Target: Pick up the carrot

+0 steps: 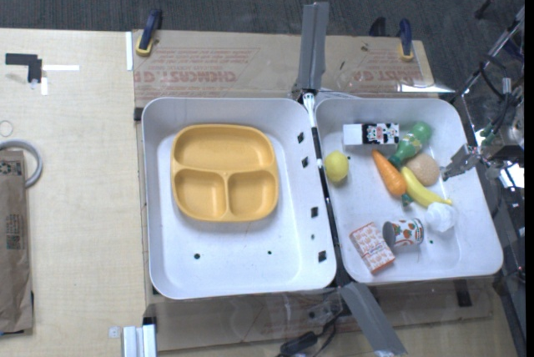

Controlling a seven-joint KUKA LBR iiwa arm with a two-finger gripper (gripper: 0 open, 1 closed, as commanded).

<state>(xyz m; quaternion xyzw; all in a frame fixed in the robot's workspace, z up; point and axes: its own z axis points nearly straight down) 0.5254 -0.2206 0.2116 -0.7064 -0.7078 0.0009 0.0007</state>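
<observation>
The carrot (388, 173) lies in the right bin (480, 251), near its middle, slanting from upper left to lower right with its thicker end low. A banana (424, 189) lies just beside it on the right, touching or nearly touching its lower end. Above the carrot sits a small black-and-white carton (370, 133), and to the upper right a green vegetable (411, 143) with a brownish round item (425, 169) below that. A lemon (335, 167) rests to the carrot's left, close to the bin's left wall. Lower down are a small can (403, 233), a white crumpled item (441, 217) and a reddish packet (371, 247).

The tool (459, 163) sits at the bin's right rim, well apart from the carrot, its thin dark fingers pointing inward; whether they are spread or closed cannot be told, and nothing is seen between them.

The left bin (167, 263) holds a yellow divided plate (224, 172). Both bins rest on the worktop (67, 138), with cardboard (225, 63) behind them.
</observation>
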